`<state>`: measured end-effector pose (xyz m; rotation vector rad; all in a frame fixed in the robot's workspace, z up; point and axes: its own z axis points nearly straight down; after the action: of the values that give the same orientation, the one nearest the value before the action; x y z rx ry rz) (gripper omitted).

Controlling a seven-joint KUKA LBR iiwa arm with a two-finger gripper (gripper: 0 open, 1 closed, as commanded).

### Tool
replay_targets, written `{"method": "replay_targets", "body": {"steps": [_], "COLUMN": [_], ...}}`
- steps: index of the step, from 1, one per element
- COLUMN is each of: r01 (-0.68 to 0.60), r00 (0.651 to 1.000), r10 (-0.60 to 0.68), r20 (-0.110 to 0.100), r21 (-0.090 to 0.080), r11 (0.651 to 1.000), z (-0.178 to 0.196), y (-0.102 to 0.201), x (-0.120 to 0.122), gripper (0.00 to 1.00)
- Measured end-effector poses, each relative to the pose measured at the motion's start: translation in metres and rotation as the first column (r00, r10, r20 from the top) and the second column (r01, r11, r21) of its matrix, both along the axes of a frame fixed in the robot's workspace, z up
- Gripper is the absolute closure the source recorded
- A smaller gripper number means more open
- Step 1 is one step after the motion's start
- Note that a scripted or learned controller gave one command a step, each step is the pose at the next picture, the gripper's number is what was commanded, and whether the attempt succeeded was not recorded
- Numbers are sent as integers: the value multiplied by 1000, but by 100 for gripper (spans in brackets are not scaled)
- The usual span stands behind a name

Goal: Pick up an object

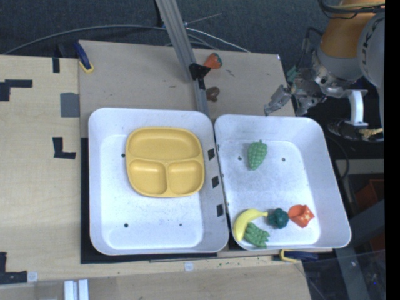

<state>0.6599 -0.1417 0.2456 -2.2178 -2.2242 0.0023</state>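
Note:
In the right bin (328, 167), a bunch of green toy grapes (256, 154) lies near the back middle. Along the front wall sit a yellow banana (244, 220), a light green leafy piece (256, 235), a dark teal broccoli (279, 218) and a red-orange pepper (301, 215), close together. My gripper (287, 102) hangs over the back rim of the right bin, up and to the right of the grapes. Its fingers stand open with nothing between them.
The left bin (103, 167) holds a yellow divided plate (165, 161). A grey metal pole (181, 36) slants down to the gap between the bins at the back. The bins' shared wall runs down the middle, with black clips on it.

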Motion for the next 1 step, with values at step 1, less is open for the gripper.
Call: {"method": "replay_targets", "body": {"steps": [1], "r01": [0], "r00": [1000], "r10": [0], "r20": [0], "r21": [-1], "r11": [1000], "z": [0], "y": [0], "x": [0], "gripper": [0]}}
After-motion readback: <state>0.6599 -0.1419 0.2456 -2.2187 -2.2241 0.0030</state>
